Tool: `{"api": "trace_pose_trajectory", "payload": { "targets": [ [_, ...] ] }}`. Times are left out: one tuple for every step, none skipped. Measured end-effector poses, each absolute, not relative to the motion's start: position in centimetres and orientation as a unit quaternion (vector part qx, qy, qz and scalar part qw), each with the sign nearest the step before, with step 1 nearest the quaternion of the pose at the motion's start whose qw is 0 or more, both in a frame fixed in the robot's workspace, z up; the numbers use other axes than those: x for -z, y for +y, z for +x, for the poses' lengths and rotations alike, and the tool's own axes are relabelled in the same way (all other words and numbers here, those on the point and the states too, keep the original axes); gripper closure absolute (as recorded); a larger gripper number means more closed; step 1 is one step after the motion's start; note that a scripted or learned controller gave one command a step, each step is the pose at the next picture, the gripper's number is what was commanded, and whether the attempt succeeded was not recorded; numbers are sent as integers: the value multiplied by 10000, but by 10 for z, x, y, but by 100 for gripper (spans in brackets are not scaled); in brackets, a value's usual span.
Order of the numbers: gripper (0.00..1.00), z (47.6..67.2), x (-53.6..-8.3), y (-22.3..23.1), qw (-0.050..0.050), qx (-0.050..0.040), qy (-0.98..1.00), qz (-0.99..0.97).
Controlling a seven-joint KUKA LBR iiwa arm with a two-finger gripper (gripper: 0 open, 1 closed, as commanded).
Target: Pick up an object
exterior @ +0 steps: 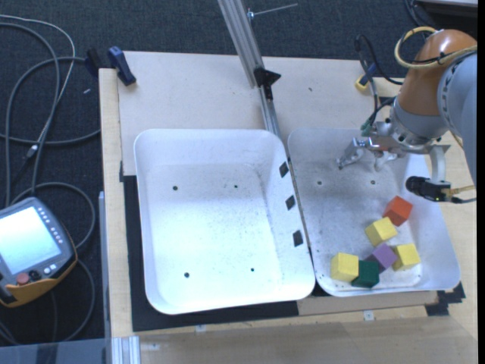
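Low in the right bin [318, 203], yellow, orange, purple, green blocks [383, 252] cluster; jaws' state unclear.

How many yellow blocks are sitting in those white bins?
3, all in the right bin, near its front corner: one yellow block beside the green block, one just below the orange block, one right of the purple block. None looks hidden.

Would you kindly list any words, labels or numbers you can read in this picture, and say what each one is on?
No text can be read anywhere.
The handheld control pad has a lit screen, too washed out to read.
The blocks and both bins carry no markings.
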State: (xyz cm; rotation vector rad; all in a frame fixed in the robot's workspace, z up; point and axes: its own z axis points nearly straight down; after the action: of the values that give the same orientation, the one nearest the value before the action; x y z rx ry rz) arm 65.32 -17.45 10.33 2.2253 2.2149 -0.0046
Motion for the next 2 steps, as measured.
{"api": "trace_pose_trajectory", "payload": {
  "targets": [
    [0, 592, -99, -210, -18, 20, 7054, 7088],
    [0, 549, -100, -200, -24, 7, 7067, 7075]
  ]
}}
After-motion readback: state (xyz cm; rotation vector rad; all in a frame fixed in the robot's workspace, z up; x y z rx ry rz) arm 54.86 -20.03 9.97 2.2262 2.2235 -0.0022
